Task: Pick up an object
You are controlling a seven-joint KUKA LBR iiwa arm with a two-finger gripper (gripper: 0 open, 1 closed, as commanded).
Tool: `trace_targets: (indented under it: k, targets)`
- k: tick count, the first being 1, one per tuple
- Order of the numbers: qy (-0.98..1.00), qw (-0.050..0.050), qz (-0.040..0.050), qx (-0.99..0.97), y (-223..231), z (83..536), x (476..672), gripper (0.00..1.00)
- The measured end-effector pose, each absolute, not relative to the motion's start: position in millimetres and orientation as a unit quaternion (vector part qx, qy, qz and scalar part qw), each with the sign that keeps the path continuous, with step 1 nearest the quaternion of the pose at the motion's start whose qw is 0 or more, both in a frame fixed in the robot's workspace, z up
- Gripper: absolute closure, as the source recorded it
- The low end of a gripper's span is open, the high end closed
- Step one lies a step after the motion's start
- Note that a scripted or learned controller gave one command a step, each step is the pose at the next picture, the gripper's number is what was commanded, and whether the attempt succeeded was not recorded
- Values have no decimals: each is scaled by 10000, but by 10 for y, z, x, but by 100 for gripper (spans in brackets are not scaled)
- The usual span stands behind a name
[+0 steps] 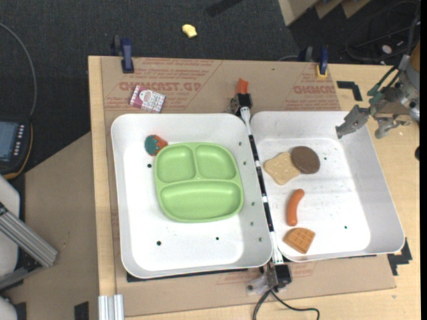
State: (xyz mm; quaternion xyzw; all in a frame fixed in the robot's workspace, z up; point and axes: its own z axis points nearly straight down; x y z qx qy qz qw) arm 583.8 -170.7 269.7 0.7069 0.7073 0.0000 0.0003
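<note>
The right bin [373, 179] holds a tan bread slice [281, 169], a brown round patty [305, 159] touching it, a red-orange sausage [294, 207] and a small waffle [299, 239]. In the left bin [133, 199] a green divided plate [198, 181] lies with a small red and green piece [155, 144] at its upper left corner. My gripper [367, 126] hovers over the right bin's far right corner, well away from the food. It is open, with nothing between its fingers.
A pink packet [147, 98] lies on the bench behind the left bin. Blue clamps [124, 52] [322, 60] stand at the bench's far edge, and an orange-tipped clamp [241, 89] sits between the bins. A yellow scrap [190, 30] is on the floor.
</note>
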Motion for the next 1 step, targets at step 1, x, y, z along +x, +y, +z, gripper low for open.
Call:
trace_targets:
  k: [1]
  targets:
    - [7087, -84, -37, 7055, -1069, 980, 5550, 0]
